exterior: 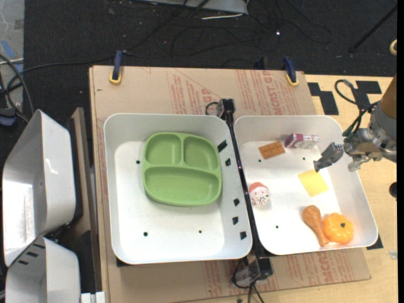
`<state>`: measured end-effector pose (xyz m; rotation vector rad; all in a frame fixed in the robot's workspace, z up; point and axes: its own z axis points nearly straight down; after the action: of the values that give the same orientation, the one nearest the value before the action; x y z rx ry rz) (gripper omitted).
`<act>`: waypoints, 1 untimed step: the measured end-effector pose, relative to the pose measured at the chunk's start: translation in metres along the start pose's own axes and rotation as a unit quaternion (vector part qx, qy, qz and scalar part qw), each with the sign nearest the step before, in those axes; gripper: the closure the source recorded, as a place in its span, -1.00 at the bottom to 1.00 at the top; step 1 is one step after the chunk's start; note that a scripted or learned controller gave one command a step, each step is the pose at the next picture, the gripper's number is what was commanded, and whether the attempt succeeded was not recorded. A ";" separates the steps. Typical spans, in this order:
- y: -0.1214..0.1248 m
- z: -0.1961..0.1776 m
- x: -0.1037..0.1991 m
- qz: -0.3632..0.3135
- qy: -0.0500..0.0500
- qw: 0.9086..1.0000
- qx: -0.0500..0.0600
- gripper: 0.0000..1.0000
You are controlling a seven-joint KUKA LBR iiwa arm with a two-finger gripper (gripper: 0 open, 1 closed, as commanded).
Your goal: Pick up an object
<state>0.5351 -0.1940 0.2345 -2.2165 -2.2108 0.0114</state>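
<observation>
A brown cardboard sheet covers the desk, held at its far edge by two clamps. Beyond lies a dark speckled floor strewn with black cables. White containers stand at left.

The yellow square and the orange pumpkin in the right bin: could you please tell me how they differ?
The yellow square lies flat and thin, while the orange pumpkin is round and bulges upward. The square is pale yellow with straight edges; the pumpkin is deep orange with a small stem on top. The square sits mid-bin near the gripper; the pumpkin sits toward the near corner, beside a tan drumstick. Both rest in the right bin.
</observation>
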 end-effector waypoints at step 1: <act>0.003 -0.007 0.001 -0.002 -0.002 1.000 -0.006 -1.00</act>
<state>0.5378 -0.1934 0.2415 -2.2204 -2.2231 0.0009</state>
